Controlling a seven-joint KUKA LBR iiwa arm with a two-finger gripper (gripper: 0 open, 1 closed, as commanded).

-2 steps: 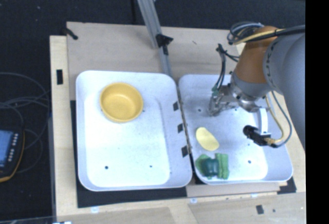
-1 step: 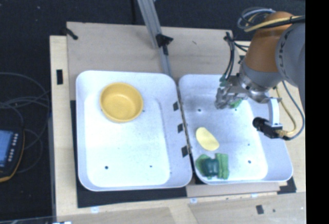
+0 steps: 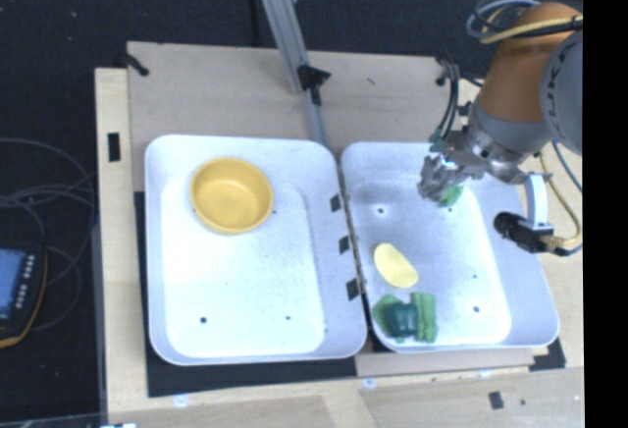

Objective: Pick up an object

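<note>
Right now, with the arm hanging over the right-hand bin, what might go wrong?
1. The tool has something small and green at its tip; I cannot tell how firmly it is held, so it might drop.
2. The yellow piece and the green things lie close together near the right bin's front corner, so a later reach there may nudge one or meet the wall.

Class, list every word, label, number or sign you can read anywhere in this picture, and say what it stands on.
None can be read.
The handheld device at the left edge has a lit blue screen; anything on it is too small and blurred to read.
The yellow bowl, the yellow piece, the green objects, the two white bins and the arm's orange band bear no visible text.
</note>
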